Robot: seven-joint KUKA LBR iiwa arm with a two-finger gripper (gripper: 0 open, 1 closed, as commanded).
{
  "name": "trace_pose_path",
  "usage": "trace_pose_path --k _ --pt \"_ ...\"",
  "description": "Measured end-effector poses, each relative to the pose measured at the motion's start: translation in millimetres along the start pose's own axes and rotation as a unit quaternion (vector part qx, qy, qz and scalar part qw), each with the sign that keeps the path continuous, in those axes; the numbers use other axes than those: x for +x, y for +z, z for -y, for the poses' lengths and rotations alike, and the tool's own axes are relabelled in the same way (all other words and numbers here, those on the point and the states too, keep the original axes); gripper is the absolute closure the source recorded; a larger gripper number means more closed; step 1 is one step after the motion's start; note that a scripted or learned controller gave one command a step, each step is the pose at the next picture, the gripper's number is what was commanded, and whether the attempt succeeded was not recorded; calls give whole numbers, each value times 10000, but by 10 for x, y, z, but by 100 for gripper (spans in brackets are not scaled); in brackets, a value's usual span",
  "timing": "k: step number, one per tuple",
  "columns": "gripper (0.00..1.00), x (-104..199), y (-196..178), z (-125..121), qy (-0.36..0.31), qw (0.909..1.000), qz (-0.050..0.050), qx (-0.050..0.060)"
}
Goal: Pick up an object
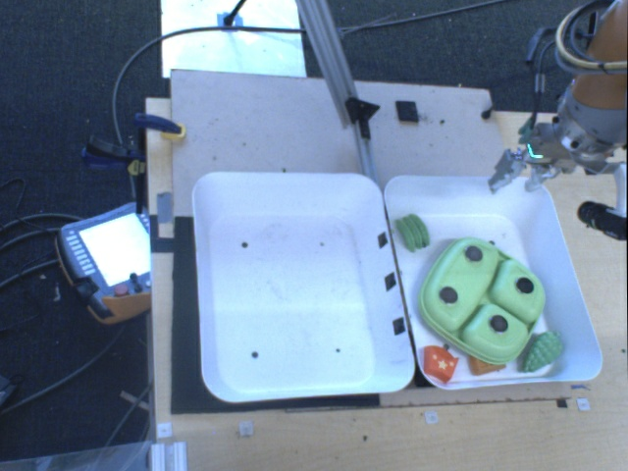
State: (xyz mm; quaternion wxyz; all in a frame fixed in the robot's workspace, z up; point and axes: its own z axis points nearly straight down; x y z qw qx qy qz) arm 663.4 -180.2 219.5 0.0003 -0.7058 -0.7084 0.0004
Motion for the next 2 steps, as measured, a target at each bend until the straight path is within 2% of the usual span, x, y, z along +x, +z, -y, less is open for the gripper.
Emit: trace_pose_path --k 1,2 --pt "0 1 -14 -7 -3 10000 3 -16" --pt "0 40 607 -13 -14 10000 -1 6"
